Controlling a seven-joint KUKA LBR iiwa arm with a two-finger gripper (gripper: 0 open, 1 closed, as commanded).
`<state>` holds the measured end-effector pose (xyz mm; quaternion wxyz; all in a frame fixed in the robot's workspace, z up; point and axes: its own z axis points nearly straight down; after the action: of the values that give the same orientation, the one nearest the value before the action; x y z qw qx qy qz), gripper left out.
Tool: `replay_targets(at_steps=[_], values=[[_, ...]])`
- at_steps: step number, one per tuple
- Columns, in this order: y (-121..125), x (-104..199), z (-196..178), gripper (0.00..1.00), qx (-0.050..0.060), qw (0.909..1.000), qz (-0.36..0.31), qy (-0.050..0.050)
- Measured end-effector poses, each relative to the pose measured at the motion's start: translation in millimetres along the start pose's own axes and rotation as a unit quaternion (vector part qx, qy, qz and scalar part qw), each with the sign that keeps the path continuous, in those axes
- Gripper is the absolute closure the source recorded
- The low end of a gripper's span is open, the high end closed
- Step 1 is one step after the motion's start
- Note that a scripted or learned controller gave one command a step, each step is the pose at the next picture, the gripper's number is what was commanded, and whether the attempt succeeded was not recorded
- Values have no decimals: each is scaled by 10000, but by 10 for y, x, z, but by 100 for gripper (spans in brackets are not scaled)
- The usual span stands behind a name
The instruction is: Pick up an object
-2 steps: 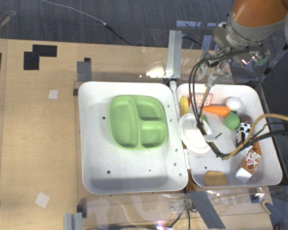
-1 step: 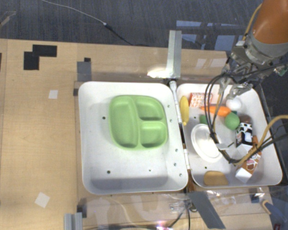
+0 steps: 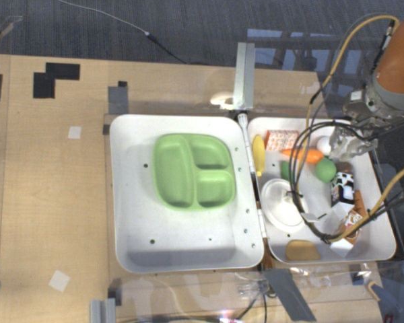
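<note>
Currently I am watching the arm reaching in over the far right corner of the right bin, and the gripper is hanging low above the clutter there. I cannot tell how the gripper is set; cables and wrist hardware are masking it.

Candidate objects are lying close beneath and beside the tool. A green ball-like toy is sitting just below it, and an orange carrot-shaped piece is lying to its left. A yellow banana is resting further left against the bin wall. A black-and-white item is lying just nearer the camera than the tool. A white bowl and a tan rounded piece are sitting well toward the near edge.

I am judging that the tool is positioned over the ball-like toy for a descent.

The left bin, well left of the tool, is holding a green divided plate. The arm is being cropped by the frame edge.
</note>
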<state>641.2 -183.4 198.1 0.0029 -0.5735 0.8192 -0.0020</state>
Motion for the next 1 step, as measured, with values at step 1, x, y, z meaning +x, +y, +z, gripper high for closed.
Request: replay_targets(at_steps=[1], values=[[-1, -22, -8, 0, 6, 10000, -12, -6]])
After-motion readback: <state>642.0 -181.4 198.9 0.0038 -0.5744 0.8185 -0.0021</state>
